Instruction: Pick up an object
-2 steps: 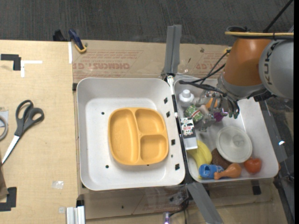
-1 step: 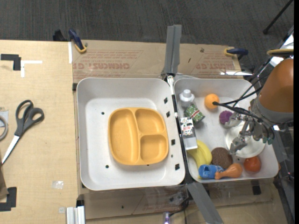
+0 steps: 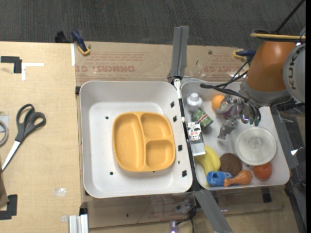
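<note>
Two white bins [image 3: 92,144] on tan bench [image 3: 39,81]; dark floor [image 3: 121,8] behind.

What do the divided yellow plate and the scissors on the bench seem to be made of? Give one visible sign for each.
Divided yellow plate: probably moulded plastic, matte, with an even colour and soft rounded ridges between compartments.
Scissors: black handles that look like plastic, and pale grey blades that are likely metal; too small to be sure.

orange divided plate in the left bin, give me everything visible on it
The plate is a yellow-orange tray with rounded corners, plastic by the look of it, split into three compartments: one long one on its left side and two smaller ones on its right. All three look bare. It lies flat, slightly rotated, near the middle of the left bin, and nothing but the bin floor touches it.
</note>
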